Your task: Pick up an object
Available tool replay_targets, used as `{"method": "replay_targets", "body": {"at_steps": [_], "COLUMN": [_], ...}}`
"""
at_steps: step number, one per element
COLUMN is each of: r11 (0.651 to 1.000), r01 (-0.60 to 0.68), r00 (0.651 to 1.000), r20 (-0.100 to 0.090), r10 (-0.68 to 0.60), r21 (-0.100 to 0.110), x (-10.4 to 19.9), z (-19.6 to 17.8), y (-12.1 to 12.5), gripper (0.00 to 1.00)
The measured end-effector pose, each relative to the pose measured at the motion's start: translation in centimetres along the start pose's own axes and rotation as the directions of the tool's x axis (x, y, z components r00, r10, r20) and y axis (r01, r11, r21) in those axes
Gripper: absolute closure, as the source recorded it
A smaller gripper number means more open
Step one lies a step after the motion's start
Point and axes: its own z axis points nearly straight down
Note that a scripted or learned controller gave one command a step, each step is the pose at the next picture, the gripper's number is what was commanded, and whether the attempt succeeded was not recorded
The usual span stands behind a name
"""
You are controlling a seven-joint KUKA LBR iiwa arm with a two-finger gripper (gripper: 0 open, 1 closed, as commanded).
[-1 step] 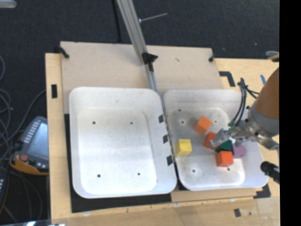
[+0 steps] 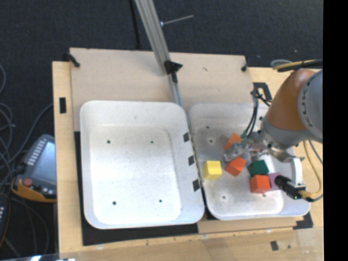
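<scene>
Claw [image 2: 243, 148] hangs low in the right bin [image 2: 217, 118], seemingly over the orange block [image 2: 235, 167]; its grip state, I cannot tell.

Left white bin [image 2: 92, 145] sits on the tan desk [image 2: 130, 72], w/ a dark carpet floor [image 2: 54, 15] around the desk. Slanted aluminium rail [image 2: 152, 29] rises behind the bin; handheld pendant [image 2: 39, 159] w/ cables lies on the floor left of it.
</scene>
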Motion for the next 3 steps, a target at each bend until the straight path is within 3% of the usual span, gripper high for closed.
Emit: {"method": "replay_targets", "body": {"at_steps": [1,2,3], "r11": [1.000,1.000,1.000], "r01": [0.001,-0.002,0.010], "r00": [1.000,1.000,1.000], "r20": [0.005,0.003,-0.003], "r10": [-0.001,0.002,-0.010], "r21": [-0.007,-0.010,-0.008], "x": [2.6,2.5,9.1], "z": [1.8,0.7,-8.3], "y": [-1.2,-1.1,3.1], "gripper": [0.00,1.00,1.00]}}
